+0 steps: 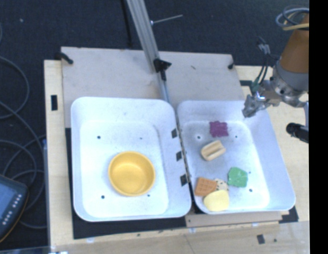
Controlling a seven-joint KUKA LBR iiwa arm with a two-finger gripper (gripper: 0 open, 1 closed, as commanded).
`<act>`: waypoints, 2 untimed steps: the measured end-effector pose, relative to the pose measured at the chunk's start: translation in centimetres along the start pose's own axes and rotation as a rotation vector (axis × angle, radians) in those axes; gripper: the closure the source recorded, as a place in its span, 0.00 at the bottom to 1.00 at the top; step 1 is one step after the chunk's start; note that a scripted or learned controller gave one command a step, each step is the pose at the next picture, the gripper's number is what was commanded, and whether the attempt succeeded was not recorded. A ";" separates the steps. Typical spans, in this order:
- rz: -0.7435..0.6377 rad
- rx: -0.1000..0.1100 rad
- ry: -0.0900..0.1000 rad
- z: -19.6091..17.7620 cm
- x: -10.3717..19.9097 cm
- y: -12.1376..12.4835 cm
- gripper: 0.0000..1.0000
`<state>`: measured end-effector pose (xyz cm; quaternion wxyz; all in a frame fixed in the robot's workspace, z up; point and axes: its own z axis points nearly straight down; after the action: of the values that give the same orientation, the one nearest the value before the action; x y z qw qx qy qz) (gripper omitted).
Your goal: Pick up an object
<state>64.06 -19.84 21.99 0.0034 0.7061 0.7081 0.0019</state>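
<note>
The right bin [269, 157] holds several small objects: a purple piece [219, 128] near its back, a tan bread-like roll [212, 150] in the middle, a green piece [238, 177], an orange waffle-like square [205, 186] and a pale yellow lump [216, 200] at the front. My gripper [250, 109] hangs over the right bin's back right rim, to the right of the purple piece and apart from it. Nothing shows between its fingers.
A yellow bowl [131, 173] sits in the left bin [89, 115]. A slanted metal pole [145, 30] rises behind the bins' shared wall. The arm's orange band [296, 52] is at the far right. A tablet [7, 205] lies off the bench at the left.
</note>
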 end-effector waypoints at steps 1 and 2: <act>-0.001 0.001 0.001 -3.4 -0.1 0.1 1.00; -0.002 0.007 0.002 -2.9 4.3 -0.5 1.00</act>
<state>63.57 -15.58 24.85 0.0004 0.7052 0.7090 0.0002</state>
